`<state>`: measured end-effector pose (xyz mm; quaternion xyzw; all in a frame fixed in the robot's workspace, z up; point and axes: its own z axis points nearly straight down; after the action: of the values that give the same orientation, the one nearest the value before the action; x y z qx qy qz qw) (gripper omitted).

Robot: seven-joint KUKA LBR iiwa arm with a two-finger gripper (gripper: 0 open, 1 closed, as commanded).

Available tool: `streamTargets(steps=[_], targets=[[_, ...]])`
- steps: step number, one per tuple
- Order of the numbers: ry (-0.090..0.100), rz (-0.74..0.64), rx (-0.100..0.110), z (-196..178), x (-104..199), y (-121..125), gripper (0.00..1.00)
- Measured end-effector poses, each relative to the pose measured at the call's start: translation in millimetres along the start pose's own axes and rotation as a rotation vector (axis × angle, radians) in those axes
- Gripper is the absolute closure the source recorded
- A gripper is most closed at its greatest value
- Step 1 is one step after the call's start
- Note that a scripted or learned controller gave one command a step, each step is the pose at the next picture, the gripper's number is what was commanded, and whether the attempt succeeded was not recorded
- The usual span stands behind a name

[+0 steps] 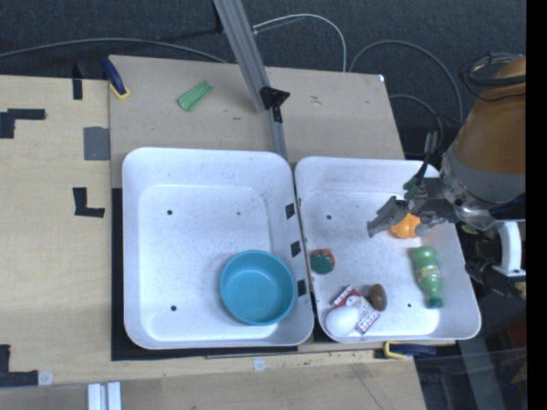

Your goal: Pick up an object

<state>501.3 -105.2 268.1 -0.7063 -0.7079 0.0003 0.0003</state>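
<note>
Right bin point(386, 171): one white egg point(341, 320), one red-white packet point(359, 307) and one brown lump point(377, 296) at its near edge, one green bottle point(426, 275), one green-red ball point(322, 260). Left bin point(137, 229): one blue bowl point(257, 286). Gripper point(395, 219), jaws narrowly parted, straddles one orange piece point(405, 226); grasp unclear.

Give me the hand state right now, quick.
Hand: low in the right bin, right by the orange object. Open, shut or holding cannot be told from this view.
</note>
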Motion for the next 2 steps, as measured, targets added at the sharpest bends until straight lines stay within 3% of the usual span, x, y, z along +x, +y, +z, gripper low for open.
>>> streamTargets(steps=[1, 2], targets=[[0.000, 0.000, 0.000, 0.0, 0.0, 0.0, 0.00], [0.001, 0.001, 0.006, 55.8, 11.0, -1.6, 0.00]])
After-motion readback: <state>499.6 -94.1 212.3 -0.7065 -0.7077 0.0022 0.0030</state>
